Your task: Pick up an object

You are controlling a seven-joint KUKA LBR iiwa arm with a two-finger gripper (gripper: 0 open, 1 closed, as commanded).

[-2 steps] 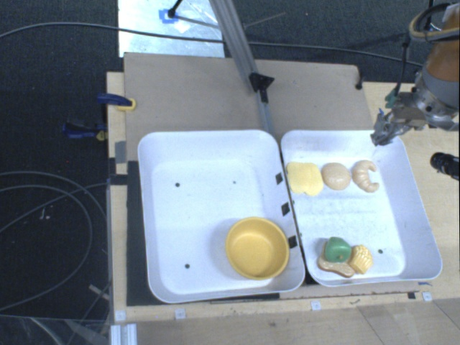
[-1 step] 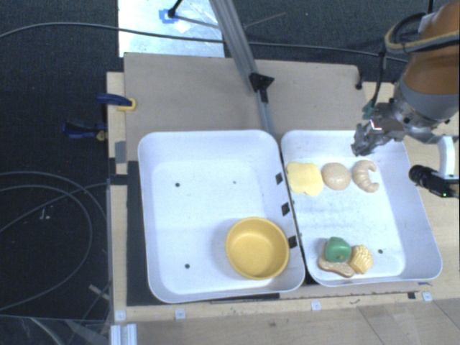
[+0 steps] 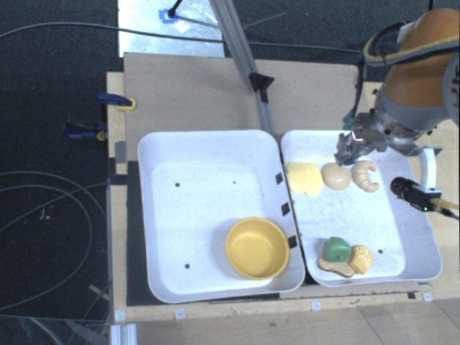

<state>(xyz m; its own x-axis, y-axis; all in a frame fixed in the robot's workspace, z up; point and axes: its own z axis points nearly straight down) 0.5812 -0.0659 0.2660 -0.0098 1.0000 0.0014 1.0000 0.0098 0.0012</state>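
Camera view: two white bins sit side by side on the desk point(image 3: 187, 92). The left bin point(image 3: 165, 192) holds a yellow bowl point(image 3: 257, 247) near its front right corner. The right bin point(image 3: 417, 243) holds a pale yellow lump point(image 3: 305, 178) by its left wall, a round beige piece point(image 3: 336, 176) just beside it, and a curved tan croissant-like piece point(image 3: 366, 175) to the right of that. Near the front of the same bin lie a green round item point(image 3: 336, 249), a tan flat piece point(image 3: 335, 267) under it, and a yellow ridged piece point(image 3: 360, 259) touching them. The gripper point(image 3: 353, 148) hangs over the back of the right bin, just above the beige piece and the croissant. Whether its fingers are apart or together cannot be told, and nothing is seen between them.
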